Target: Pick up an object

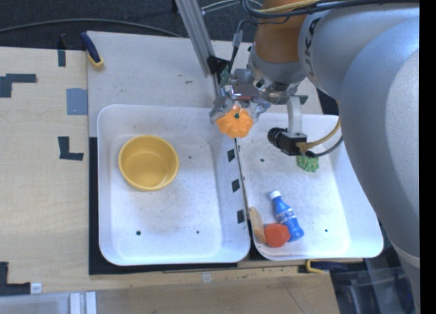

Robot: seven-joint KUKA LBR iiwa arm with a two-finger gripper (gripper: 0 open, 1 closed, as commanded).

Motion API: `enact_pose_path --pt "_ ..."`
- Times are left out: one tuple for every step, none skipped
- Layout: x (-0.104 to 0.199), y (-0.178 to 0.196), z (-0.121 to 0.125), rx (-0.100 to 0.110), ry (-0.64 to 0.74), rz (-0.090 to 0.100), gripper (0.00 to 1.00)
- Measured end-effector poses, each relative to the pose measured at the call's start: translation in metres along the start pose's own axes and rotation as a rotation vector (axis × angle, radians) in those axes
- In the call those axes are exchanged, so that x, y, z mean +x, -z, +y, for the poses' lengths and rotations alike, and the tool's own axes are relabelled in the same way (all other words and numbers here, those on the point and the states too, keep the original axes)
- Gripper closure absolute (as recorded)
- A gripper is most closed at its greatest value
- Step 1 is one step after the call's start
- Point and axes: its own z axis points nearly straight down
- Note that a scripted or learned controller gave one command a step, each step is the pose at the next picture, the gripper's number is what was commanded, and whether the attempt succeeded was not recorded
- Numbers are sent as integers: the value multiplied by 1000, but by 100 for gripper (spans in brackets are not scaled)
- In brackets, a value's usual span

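The gripper (235, 110) hangs over the top end of the seam between the two white bins, its metal fingers pinching a small orange pumpkin-shaped object (234, 123). That object is rounded and lobed, bright orange with a tiny green spot at its top, and it sits right under the fingertips, clamped between them, seemingly lifted above the bin rims rather than resting on either floor. Above it the arm (354, 47) comes in from the right, its broad grey link covering the upper right corner, the orange band (293, 13) bulging just above the wrist, and the wrist pointing down and slightly left toward the seam. Black cables loop around the orange band, and a small black fitting (286, 141) with a yellowish cable hangs to the right of the held object. In the right bin (340, 231) a little green object (308, 163) lies near that fitting, and lower down a blue and white bottle (285, 214) lies at a slant, touching a red ball-like object (276, 235) near a tan piece at the bin's left wall. The left bin (170, 238) holds a yellow bowl (148, 162), upright, well apart from the gripper.
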Motion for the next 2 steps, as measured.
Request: enact_pose_path --pt "45 -15 15 2 -1 -1 100" --pt "42 -13 15 2 -4 -3 0"
